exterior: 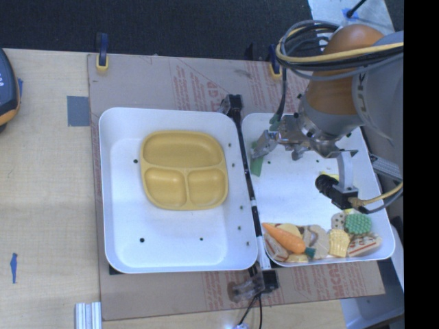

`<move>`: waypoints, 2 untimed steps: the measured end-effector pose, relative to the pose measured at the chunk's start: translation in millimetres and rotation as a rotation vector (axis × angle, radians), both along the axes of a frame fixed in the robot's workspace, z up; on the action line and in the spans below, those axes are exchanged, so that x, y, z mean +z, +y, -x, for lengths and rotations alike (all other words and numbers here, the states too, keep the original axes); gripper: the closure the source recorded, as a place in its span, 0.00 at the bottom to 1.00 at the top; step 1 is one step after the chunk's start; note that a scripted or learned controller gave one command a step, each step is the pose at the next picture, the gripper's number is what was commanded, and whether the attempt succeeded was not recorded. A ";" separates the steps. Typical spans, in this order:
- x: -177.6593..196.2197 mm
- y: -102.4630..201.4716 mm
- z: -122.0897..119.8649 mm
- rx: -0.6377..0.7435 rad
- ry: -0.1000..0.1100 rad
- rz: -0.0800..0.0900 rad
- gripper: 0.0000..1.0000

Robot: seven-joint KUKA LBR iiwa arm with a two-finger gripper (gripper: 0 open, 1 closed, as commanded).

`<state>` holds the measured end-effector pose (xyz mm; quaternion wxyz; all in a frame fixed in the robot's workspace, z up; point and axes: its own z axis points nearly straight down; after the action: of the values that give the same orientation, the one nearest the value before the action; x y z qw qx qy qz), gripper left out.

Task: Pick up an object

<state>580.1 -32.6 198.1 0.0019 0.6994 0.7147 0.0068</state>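
The fingers, whose state cannot be told, are poised high, well apart from the toys heaped below.

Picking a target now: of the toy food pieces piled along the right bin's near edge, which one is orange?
The carrot, at the left end of the pile in the right bin. It is long, tapered and solid orange; its neighbours are yellow, tan or green.

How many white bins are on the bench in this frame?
2: the left bin holds a yellow divided plate; the right bin has toy food piled at its near edge.
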 end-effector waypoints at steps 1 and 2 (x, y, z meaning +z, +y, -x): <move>-5.9 -20.7 -37.6 -0.015 0.011 0.008 0.00; -107.9 -62.5 -72.9 -0.022 0.011 0.006 0.00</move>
<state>653.0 -95.1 90.2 0.0001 0.7073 0.7070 0.0009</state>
